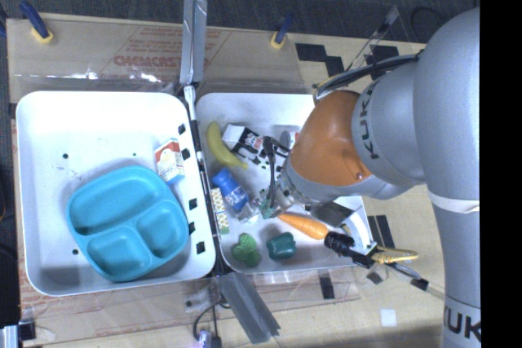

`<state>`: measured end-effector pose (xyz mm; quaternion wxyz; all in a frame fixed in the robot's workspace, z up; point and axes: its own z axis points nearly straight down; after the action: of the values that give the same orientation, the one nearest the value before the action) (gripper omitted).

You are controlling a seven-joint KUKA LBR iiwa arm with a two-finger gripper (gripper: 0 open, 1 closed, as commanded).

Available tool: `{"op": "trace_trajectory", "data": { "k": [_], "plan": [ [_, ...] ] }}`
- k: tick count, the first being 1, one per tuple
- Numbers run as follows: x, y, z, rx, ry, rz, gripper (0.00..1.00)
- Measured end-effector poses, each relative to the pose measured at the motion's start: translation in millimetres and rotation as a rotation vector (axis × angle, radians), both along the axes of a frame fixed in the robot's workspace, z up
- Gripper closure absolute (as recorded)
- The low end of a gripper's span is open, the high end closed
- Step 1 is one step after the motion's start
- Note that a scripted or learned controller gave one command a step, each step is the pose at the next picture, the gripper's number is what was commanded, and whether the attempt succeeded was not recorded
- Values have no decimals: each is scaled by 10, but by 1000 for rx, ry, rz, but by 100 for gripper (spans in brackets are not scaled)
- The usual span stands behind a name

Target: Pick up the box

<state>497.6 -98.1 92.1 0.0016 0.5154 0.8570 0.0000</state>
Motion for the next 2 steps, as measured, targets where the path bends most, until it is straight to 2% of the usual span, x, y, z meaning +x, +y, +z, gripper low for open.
{"op": "trace_trajectory", "data": {
  "k": [1, 2],
  "plan": [
    [-65, -312, 732, 2, 6, -205, 100],
    [287, -45, -33, 2, 9, -285, 100]
  ]
}}
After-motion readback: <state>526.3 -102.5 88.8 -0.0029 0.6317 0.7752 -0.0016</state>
